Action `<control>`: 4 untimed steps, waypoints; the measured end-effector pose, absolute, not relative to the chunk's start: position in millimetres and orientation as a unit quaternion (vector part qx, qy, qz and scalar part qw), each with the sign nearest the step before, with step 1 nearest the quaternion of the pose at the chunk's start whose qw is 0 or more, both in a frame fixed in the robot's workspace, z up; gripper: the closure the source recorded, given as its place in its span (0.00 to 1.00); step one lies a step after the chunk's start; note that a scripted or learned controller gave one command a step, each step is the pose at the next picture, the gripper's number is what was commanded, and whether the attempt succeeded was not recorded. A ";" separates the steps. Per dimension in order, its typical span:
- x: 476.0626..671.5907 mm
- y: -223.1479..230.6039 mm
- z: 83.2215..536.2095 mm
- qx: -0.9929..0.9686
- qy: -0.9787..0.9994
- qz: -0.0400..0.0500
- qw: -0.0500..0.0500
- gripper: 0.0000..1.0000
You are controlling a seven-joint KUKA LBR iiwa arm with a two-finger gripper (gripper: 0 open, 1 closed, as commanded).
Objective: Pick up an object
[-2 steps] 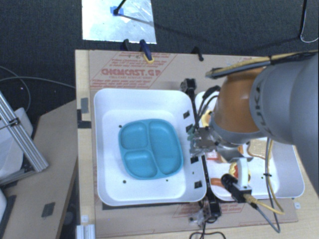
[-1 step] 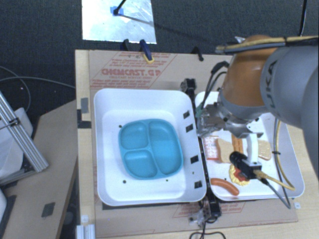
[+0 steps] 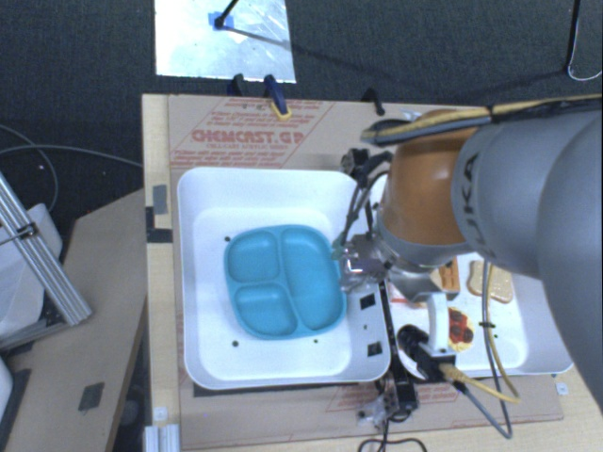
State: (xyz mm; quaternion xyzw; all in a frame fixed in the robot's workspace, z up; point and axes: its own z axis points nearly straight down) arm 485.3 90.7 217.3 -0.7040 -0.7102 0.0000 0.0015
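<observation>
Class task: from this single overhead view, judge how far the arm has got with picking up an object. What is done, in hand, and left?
Done: nothing lifted; the blue divided plate lies flat in the left bin. In hand: the arm hangs over the right bin, covering most of its small items; whether anything is gripped cannot be seen. Left: the grasp and lift.

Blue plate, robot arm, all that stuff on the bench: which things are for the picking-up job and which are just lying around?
For the job:
- blue divided plate, lying in the left white bin
- small flat items in the right bin, partly hidden by the arm
- grey and orange arm

Just lying about:
- cardboard sheet under the bins
- shiny square behind the bench
- metal frame at the left
</observation>
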 end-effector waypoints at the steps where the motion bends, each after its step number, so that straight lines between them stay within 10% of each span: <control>1: 487.9 87.9 229.1 -0.704 -0.711 -0.001 0.000 1.00; 2: 488.8 88.0 239.6 -0.702 -0.712 -0.002 -0.001 1.00; 3: 484.4 113.0 146.9 -0.704 -0.710 0.003 0.003 1.00; 4: 559.5 114.5 159.2 -0.705 -0.709 -0.003 -0.003 1.00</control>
